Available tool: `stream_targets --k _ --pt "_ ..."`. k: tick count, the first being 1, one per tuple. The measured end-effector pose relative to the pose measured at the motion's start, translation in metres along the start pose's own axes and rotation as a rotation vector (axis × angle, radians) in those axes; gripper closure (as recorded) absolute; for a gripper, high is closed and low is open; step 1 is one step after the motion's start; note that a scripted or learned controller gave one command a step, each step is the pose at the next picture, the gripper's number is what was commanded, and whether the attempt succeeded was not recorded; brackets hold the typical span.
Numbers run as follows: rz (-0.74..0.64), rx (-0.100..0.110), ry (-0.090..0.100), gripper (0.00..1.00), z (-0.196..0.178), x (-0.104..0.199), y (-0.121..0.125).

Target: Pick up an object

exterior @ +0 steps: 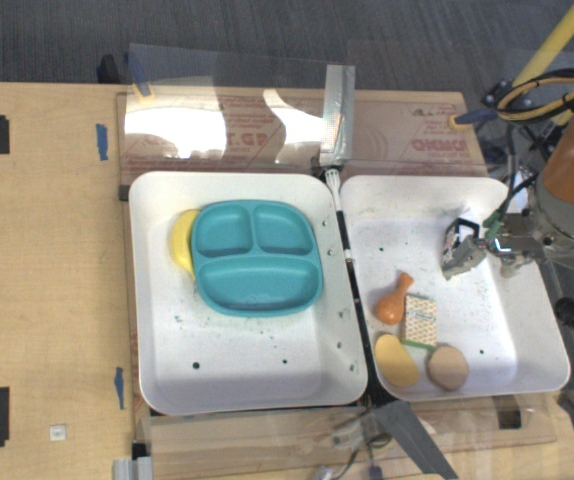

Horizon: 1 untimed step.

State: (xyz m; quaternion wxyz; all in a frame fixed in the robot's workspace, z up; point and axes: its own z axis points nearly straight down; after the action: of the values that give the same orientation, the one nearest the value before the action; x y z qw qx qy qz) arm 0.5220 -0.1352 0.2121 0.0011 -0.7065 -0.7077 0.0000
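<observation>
Hovering over the right bin (pixel 527 363), the gripper (pixel 460 248) sits in the right part of the frame, above and to the right of a small cluster of objects.

Largest is the left bin (pixel 167 368), at centre-left, bearing a teal divided plate (pixel 256 258) that overlaps a yellow object (pixel 180 240) peeking out at its left edge. The right bin fills the lower right; the grey arm (pixel 557 218) reaches across its upper right corner, and whether the pincer is apart or together I cannot tell. Near the bin's lower left lie an orange bulb-shaped toy (pixel 395 303), a patterned card-like piece (pixel 421 320) just beside it, a yellow rounded item (pixel 398 361) and a tan ball-like item (pixel 448 367) side by side.
</observation>
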Motion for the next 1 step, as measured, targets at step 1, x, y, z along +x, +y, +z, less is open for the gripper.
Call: stream_targets --k 1 --pt "0.021 0.004 0.0 0.0 0.0536 0.0282 -0.0335"
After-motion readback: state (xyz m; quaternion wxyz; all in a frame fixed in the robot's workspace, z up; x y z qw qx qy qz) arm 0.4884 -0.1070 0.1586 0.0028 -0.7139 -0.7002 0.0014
